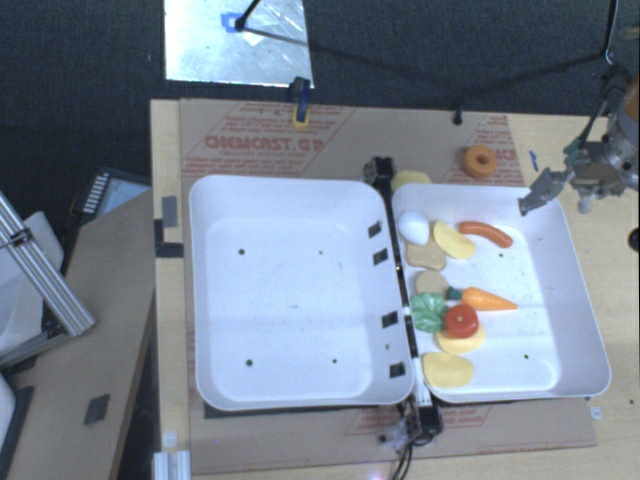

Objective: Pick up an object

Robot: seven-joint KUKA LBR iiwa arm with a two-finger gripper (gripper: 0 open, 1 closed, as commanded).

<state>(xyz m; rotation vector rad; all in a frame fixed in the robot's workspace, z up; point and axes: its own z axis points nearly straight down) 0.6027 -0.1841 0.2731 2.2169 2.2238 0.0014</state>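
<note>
A tan bench point(250, 133) carries two white bins side by side, set against dark carpet. The left bin point(290, 288) has a bare floor. In the right bin point(560, 298) the toy food crowds the left half, along the divider, and the right half of its floor is open.

The gripper point(530, 200) hangs over the right bin's upper right rim, beside the arm point(610, 163); nothing sits between its fingers, and whether they are spread or closed cannot be told.

Nearest it lies a red sausage point(485, 233), slim and curved, with bare floor to its right. Just left are a yellow slice point(452, 239) and a white egg point(413, 229). Lower down an orange carrot point(488, 299) points right, touching a green leafy piece point(429, 311) and a red tomato point(461, 321). A doughnut point(481, 161) rests on the bench outside the bin.
</note>
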